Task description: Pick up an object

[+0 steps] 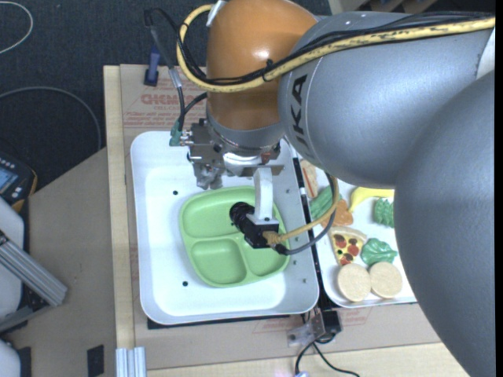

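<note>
1. Green plate [216, 242]: divided into compartments, lies flat in the left bin [157, 234], twd the bin's right side, roughly mid betw near & far walls. Big section on the far-left, smaller one near-left, a strip along the right that's partly covered by robot hardware.
2. Gripper [211, 173]: hangs under the orange band of the arm [409, 116], over the left bin at the plate's far rim. Touching the plate or just above it: can't tell.
3. Gripper state: can't tell whether apart or together, since the wrist body blocks the view from above.
4. Arm comes in from the right, very large in view, and covers the far part of the right bin [369, 300].
5. Right bin, visible near part, holds toy food:
   - pizza slice [346, 246] close to the bin's left wall
   - leafy green piece [377, 252] just right of the pizza
   - two pale round discs [354, 281] side by side, near side, touching or almost
   - yellow piece [369, 197] farther back, w/ a small green knobbly piece [383, 210] beside it
   - long green piece [322, 203] by the left wall, partly hidden.
6. Both bins sit on a brown board [118, 210] w/ red lettering at its far end.
</note>
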`<state>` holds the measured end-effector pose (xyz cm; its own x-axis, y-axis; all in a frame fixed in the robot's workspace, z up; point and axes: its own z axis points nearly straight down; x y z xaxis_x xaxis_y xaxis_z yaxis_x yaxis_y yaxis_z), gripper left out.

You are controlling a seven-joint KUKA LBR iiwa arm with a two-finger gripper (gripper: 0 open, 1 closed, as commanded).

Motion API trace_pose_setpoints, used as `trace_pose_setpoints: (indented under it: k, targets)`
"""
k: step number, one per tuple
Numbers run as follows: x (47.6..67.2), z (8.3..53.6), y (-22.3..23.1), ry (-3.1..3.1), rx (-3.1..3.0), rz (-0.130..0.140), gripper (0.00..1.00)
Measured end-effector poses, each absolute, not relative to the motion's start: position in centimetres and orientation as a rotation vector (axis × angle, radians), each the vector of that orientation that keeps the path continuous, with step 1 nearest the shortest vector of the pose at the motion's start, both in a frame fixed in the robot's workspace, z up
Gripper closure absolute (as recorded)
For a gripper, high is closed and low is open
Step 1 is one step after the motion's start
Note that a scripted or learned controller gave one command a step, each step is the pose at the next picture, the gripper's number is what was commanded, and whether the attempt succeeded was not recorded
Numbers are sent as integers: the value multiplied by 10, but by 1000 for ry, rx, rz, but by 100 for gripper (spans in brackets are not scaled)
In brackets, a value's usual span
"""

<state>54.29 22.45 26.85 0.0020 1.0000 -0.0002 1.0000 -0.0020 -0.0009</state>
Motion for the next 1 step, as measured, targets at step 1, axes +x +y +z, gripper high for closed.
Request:
trace_pose_setpoints:
  k: [1]
  targets:
    - [530, 438, 225, -2229, -2223, -29, 100]
